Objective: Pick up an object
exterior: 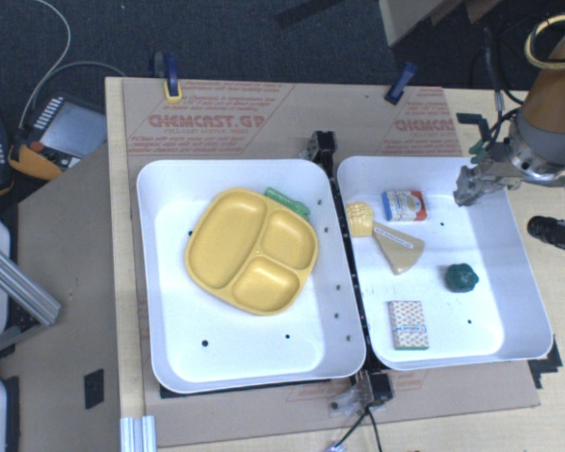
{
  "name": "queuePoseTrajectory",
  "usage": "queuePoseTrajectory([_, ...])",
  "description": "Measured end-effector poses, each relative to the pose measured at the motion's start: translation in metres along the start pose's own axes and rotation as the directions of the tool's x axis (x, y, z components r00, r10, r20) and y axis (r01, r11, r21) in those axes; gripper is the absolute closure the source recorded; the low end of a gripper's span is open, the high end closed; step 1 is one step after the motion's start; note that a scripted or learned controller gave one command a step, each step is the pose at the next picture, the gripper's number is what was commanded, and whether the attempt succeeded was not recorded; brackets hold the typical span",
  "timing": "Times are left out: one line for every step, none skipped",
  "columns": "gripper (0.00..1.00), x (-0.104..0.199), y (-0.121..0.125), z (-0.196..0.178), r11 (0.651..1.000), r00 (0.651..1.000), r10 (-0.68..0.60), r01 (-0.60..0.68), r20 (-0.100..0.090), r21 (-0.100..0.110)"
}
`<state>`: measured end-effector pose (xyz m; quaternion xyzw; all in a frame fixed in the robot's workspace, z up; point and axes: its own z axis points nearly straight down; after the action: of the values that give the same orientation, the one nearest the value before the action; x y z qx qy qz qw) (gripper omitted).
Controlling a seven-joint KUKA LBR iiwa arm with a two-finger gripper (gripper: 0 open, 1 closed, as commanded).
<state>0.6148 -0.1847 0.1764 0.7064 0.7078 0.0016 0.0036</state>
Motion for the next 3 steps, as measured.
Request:
queuePoseTrajectory([1.00, -0.001, 0.002, -0.046, 1.000, 1.000, 0.001, -0.001, 0.000, 0.000])
queuePoseTrajectory([1.00, 0.052, -0.011, -0.058, 1.000, 1.000, -0.003, 0.003, -0.004, 0.006])
queuePoseTrajectory([1.00, 0.107, -0.022, -0.047, 1.000, 1.000, -0.004, 0.004, -0.006, 0.010])
